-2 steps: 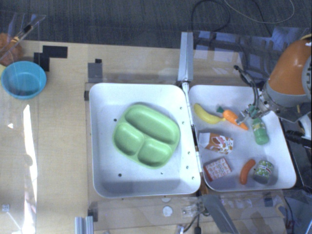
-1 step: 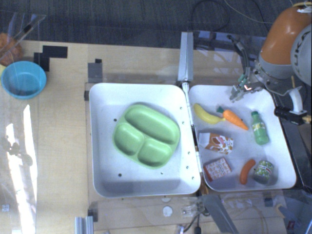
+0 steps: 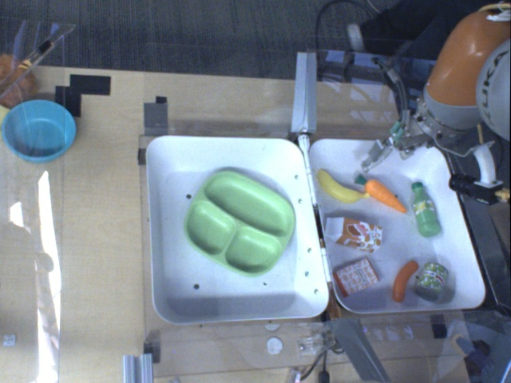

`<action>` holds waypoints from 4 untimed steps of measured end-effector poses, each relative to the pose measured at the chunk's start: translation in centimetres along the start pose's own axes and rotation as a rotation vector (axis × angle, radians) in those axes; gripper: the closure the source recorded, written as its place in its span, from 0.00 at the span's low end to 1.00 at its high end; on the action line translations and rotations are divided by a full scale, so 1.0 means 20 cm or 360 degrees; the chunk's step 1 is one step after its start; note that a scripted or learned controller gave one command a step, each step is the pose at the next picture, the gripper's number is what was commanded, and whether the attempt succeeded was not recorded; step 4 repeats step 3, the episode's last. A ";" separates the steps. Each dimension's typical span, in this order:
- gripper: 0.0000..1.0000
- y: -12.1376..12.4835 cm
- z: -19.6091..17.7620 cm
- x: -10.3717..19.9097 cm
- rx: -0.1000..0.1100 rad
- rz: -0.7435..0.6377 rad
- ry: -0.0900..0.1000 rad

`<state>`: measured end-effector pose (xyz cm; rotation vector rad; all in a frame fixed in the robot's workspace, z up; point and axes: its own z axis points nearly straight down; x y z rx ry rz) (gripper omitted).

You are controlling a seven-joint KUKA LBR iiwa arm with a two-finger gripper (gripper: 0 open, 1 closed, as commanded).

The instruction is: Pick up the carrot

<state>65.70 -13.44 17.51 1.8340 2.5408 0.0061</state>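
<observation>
- Two bins sit side by side, and the right bin [image 3: 471,250] holds all my pickings: the carrot [image 3: 386,195] lies near its upper middle, green top pointing left, tip pointing down-right.
- Banana [image 3: 340,187] lies just left of the carrot, its end close to the carrot's top, so a sloppy descent could nudge both, I judge.
- Green bottle [image 3: 425,209] stands to the carrot's right, apart from it.
- Left bin [image 3: 164,238] carries the green divided plate [image 3: 241,221].
- My claw [image 3: 375,159] hangs above and just left of the carrot; whether it is spread or pressed together I cannot tell.
- My arm slants in from the right, wrist tipped down-left.
</observation>
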 end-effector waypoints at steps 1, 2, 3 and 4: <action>0.00 -0.20 0.43 -0.05 -0.0001 -0.0316 0.0000; 1.00 -0.18 0.36 -0.05 -0.0014 -0.0320 -0.0005; 1.00 0.03 0.00 -0.12 -0.0004 -0.0307 -0.0003; 1.00 0.03 0.00 -0.12 -0.0004 -0.0307 -0.0003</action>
